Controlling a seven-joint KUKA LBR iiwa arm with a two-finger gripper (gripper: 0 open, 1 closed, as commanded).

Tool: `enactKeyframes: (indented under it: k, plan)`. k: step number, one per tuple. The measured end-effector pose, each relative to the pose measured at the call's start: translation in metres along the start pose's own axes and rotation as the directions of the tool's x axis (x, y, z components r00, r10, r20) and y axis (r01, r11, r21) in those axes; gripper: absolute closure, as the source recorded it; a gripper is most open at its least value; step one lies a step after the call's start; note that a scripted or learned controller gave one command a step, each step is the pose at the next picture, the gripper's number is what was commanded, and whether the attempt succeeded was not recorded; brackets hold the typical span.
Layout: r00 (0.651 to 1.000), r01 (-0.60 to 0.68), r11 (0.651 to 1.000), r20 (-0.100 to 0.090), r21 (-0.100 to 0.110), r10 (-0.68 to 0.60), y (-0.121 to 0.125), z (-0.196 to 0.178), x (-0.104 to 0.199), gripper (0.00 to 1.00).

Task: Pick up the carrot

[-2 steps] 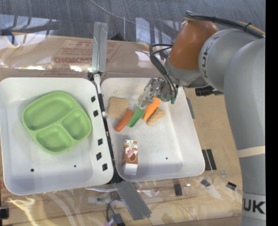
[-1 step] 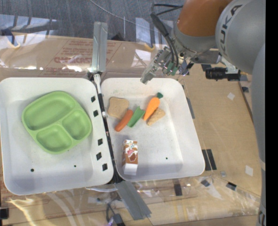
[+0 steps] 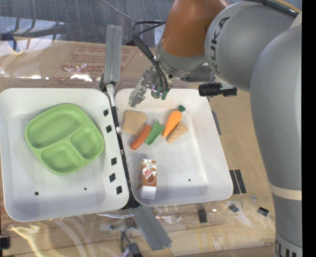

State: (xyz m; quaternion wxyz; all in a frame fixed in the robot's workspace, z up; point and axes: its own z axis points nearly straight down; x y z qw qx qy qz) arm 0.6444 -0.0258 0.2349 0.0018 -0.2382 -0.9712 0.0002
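The carrot [image 3: 172,121], orange with a green top, lies in the right bin [image 3: 201,170] at its upper middle, tilted, resting against a tan cracker-like piece [image 3: 177,134]. My gripper [image 3: 149,91] hangs over the bin's upper left part, up and to the left of the carrot, apart from it. Its fingers [image 3: 137,95] look spread, with nothing between them.
Beside the carrot lie a green bean pod [image 3: 155,133], an orange sausage-like piece [image 3: 141,137] and a slice of bread [image 3: 134,121]. A small carton [image 3: 148,178] lies lower in the right bin. A green divided plate [image 3: 65,138] sits in the left bin [image 3: 13,197].
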Motion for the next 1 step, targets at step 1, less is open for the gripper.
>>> enactKeyframes:
  k: [1]
  plan:
    - [0.998, 0.066, 0.998, 0.005, 0.002, -0.066, -0.1237, -0.0002, 0.0153, 1.00]
